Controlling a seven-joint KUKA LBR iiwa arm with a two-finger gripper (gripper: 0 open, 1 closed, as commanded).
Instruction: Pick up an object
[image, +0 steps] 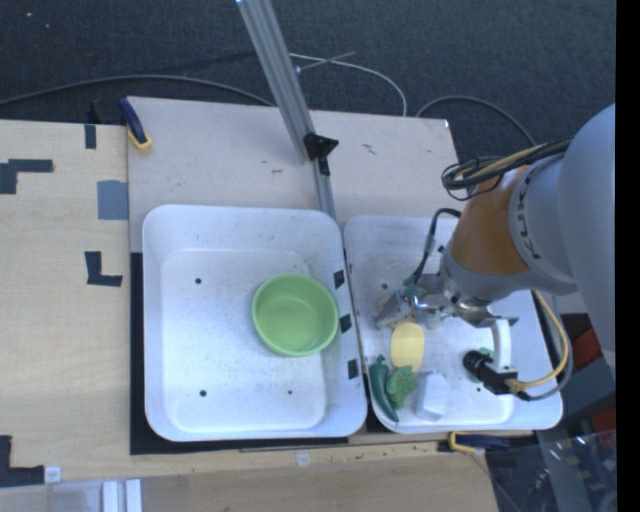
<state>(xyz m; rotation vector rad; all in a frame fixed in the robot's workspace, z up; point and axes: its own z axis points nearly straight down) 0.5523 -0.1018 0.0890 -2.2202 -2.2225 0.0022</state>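
The claw (404, 304) hangs low over the right bin (392, 238), close to that bin's left wall and about midway along it. The grey arm (560, 215) with its orange band reaches in from the right and covers much of the bin's right half. How far the claw is open cannot be told from this slant, and nothing can be seen gripped in it. Just below it lies a yellow object (407, 345), very near the claw's tip; whether the two touch cannot be told. Past that, crowded into the bin's near left corner, are a dark green item (393, 386) against the left wall and a pale block (432, 396) beside it, near the front rim. The far part of this bin, above the claw, is bare white floor. In the left bin (190, 340) a green bowl (295, 315) sits upright, right of centre and near the wall the bins share, with bare floor to its left, front and back. A slanted metal bar (282, 80) crosses the tabletop (220, 150) and comes down where the two bins meet at their far rims.
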